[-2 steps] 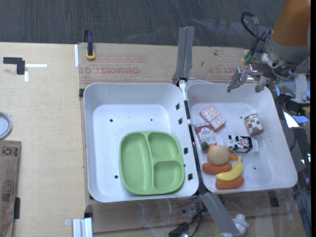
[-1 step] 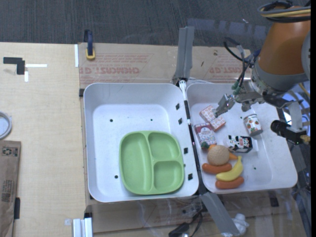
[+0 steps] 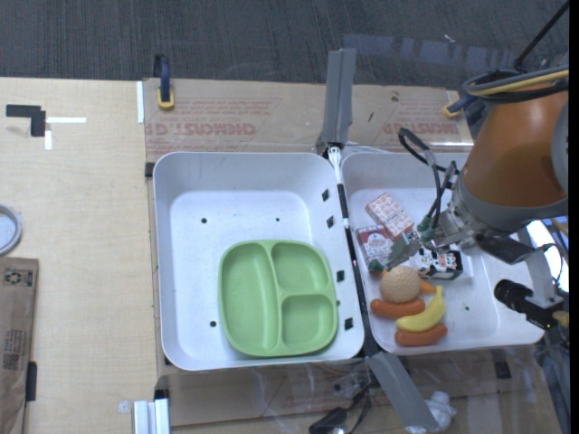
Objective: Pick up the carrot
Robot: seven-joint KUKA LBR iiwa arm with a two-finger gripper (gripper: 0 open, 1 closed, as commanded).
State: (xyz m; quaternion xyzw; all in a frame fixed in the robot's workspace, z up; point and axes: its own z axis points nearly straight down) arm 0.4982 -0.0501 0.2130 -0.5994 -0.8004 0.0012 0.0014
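Two orange elongated pieces lie at the front of the right bin [image 3: 479,333]. One [image 3: 391,308] sits just below a tan ball [image 3: 400,284], and the other [image 3: 421,336] lies under a yellow banana [image 3: 429,311]. I cannot tell which of them is the carrot. My gripper [image 3: 416,248] hangs low over the middle of the right bin, just above and behind the tan ball, beside a small printed packet [image 3: 443,262]. A small green bit [image 3: 397,258] shows at its tip. Nothing orange is lifted.
A green three-compartment plate [image 3: 279,297] lies in the left bin [image 3: 181,242]. Two red-and-white cartons [image 3: 389,211] [image 3: 373,240] sit at the left of the right bin. A grey divider post [image 3: 338,98] stands between the bins at the back. Cables trail from the arm [image 3: 516,161].
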